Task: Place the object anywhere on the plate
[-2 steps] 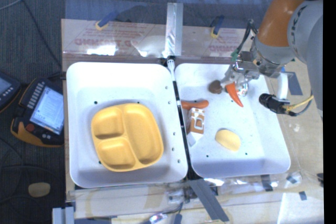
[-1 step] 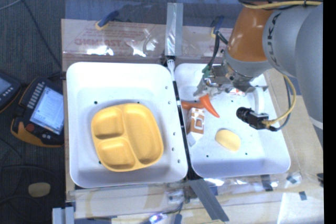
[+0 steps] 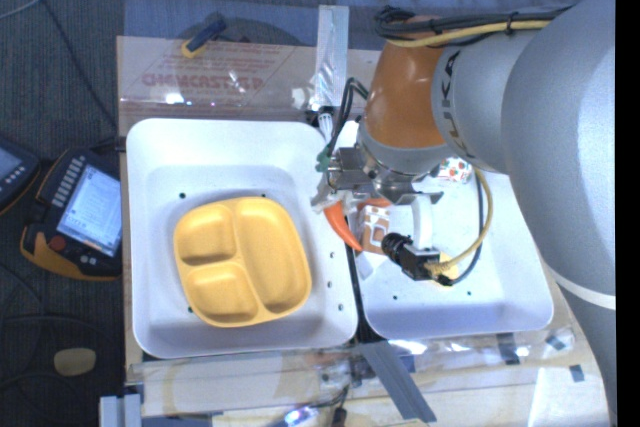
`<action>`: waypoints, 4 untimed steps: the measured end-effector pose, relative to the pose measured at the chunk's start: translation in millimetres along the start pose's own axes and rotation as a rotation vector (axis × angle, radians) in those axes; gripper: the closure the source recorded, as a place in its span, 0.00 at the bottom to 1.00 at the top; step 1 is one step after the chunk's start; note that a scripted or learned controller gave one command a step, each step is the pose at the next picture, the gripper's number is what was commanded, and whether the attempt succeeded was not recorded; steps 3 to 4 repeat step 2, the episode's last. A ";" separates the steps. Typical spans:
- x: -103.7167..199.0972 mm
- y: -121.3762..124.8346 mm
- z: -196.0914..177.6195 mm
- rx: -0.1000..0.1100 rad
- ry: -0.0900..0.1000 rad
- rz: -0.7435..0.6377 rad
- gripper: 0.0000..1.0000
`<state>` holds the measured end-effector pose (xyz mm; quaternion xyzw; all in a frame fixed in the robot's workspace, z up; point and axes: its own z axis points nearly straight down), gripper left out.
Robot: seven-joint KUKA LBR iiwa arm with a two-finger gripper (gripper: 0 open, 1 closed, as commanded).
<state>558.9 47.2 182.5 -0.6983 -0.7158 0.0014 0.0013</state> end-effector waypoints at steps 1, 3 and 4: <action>70.2 -38.3 36.5 0.002 0.000 -0.063 1.00; 69.8 -38.1 36.3 0.002 0.000 -0.063 0.00; 69.8 -38.1 36.3 0.002 0.000 -0.063 0.00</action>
